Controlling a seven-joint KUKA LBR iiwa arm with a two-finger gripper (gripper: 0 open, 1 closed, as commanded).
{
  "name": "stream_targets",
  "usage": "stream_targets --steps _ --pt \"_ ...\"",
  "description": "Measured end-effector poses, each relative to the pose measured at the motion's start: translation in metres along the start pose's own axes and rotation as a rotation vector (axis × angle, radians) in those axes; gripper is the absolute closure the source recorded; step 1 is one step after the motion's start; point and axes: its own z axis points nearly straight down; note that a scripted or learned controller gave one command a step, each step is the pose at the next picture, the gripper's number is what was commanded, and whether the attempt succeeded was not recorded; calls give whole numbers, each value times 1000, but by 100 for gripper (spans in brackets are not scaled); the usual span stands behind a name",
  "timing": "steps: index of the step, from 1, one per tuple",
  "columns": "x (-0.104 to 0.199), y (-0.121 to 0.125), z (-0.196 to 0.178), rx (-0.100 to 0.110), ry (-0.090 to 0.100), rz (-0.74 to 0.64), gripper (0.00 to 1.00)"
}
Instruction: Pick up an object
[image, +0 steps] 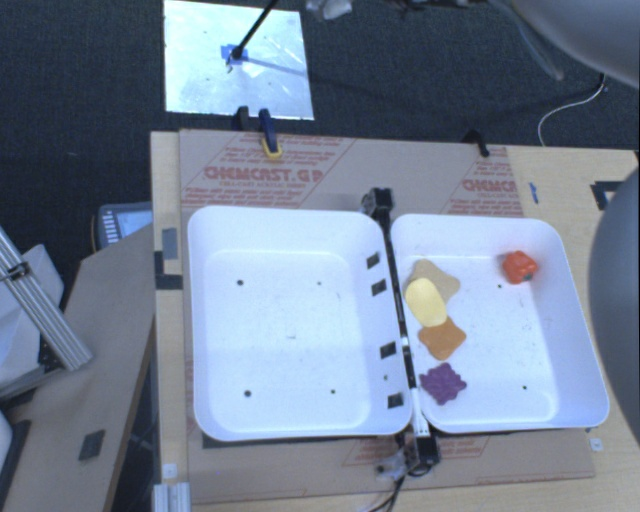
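Currently 2 bins on bench. Right bin (560, 300) holds 5 objects: orange piece (518, 266) near far right corner; tan piece (436, 275), yellow piece (425, 300), amber piece (442, 339), purple piece (443, 382) along left wall. Gripper state: can't tell.

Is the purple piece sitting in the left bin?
No. The purple piece lies in the right bin, near its front left corner, just below the orange slab.
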Motion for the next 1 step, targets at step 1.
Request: stream_targets --steps 1 --pt "0 0 0 1 0 -1 0"
